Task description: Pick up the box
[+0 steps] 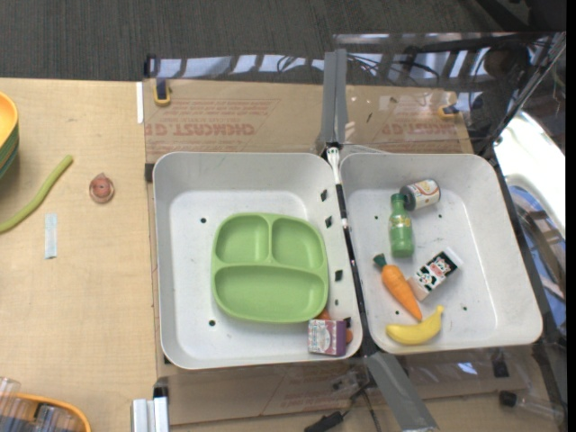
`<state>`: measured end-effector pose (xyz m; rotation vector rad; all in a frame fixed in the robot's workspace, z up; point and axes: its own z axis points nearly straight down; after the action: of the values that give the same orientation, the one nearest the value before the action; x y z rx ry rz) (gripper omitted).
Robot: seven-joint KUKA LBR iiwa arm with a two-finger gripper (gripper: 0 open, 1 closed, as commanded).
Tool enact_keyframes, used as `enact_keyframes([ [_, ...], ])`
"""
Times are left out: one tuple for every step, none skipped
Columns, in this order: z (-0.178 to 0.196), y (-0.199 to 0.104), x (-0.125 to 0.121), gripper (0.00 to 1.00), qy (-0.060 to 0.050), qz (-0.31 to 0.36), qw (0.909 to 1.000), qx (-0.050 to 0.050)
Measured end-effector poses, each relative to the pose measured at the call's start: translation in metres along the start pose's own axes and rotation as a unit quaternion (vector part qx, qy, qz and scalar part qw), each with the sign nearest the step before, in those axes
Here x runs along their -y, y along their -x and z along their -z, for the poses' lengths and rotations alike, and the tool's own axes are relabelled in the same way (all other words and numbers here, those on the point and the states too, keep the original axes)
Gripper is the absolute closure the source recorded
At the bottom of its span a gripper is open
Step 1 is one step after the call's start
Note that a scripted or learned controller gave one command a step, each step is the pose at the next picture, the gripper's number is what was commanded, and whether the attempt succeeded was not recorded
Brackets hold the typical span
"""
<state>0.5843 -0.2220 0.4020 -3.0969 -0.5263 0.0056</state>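
A small pink and purple box (327, 336) lies at the front right corner of the left bin (184, 331), just beyond the green divided plate (270, 268). In the right bin (490, 205) a black-and-white carton (436, 272) lies tilted near the middle. Around it are an orange carrot (399, 289), a yellow banana (416, 328), a green bottle (400, 226) and a small can (420, 193) on its side.
The wooden bench at the left bears a long green bean (36, 196), a small pink object (102, 188), a yellow bowl (4, 133) at the edge and a pale strip (50, 237). Cardboard (234, 120) lies behind the bins.
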Motion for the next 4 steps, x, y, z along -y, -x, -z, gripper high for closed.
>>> enact_keyframes([
  [0.019,0.024,0.008,1.0,0.0,-0.066,0.9978,0.0],
  [-0.016,0.03,0.01,1.0,-0.001,0.09,0.996,0.001],
  [-0.065,0.042,0.014,1.0,-0.001,0.228,0.9737,0.001],
  [-0.143,0.037,0.038,1.0,0.0,0.326,0.9455,0.0],
])
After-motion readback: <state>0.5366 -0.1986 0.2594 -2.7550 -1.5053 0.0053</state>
